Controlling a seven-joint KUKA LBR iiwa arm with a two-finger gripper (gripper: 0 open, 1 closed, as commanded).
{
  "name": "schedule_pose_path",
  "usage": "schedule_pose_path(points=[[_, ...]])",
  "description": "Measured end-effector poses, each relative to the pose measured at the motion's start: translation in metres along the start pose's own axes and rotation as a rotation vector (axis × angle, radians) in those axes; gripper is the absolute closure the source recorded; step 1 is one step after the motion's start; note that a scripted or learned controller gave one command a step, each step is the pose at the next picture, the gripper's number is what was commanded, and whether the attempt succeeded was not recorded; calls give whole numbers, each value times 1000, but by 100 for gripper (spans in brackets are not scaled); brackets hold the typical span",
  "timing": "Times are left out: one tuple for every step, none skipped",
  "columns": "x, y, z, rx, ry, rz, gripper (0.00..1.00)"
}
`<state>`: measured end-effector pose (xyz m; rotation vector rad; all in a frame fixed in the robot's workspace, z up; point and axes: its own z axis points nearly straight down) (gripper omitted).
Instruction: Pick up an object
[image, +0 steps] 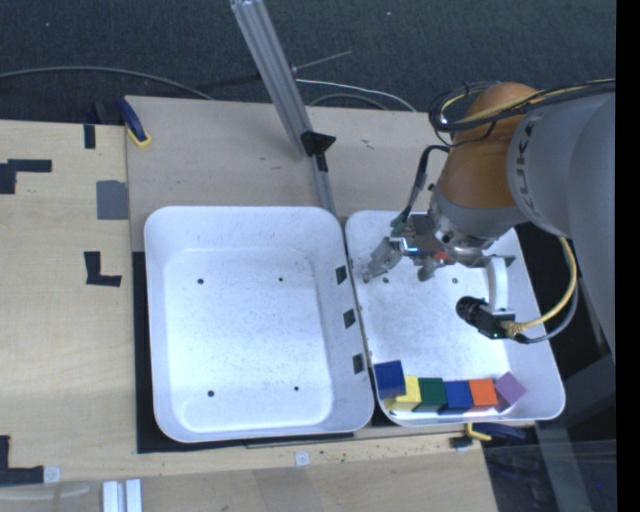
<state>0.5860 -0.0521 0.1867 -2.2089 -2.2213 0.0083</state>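
Note:
Several coloured blocks lie in a row along the front edge of the right bin (450, 335): a blue block (388, 377), a yellow one (406, 399), a green one (431, 392), a second blue one (458, 396), an orange one (483, 393) and a purple one (509, 387). My gripper (404, 264) hangs over the back left part of that bin, well behind the blocks. Its fingers (379, 264) stand apart, open, with nothing between them.
The left bin (240, 320) sits beside the right one, and black clips mark the shared wall. A slanted metal pole (285, 90) rises behind the bins. A black cable end (480, 315) dangles from the wrist over the right bin.

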Motion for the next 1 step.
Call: schedule_pose_path(points=[[50,-51,-4,-4,-1,1,0]])
